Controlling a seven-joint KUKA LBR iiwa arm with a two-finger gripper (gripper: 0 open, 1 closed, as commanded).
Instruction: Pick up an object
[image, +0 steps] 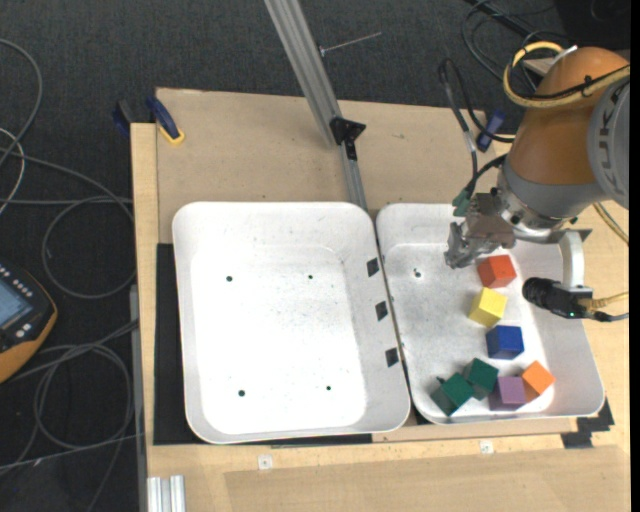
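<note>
My gripper hangs over the far part of the right bin, just left of a red cube. Nothing shows between its fingers. Below the red cube lie a yellow cube and a blue cube. Near the bin's front edge sit two green blocks, a purple block and an orange cube.
The left bin lies beside the right one, with black clips along the shared rim. A metal pole slants up from the bench behind the bins. Cables trail over the floor at the left.
</note>
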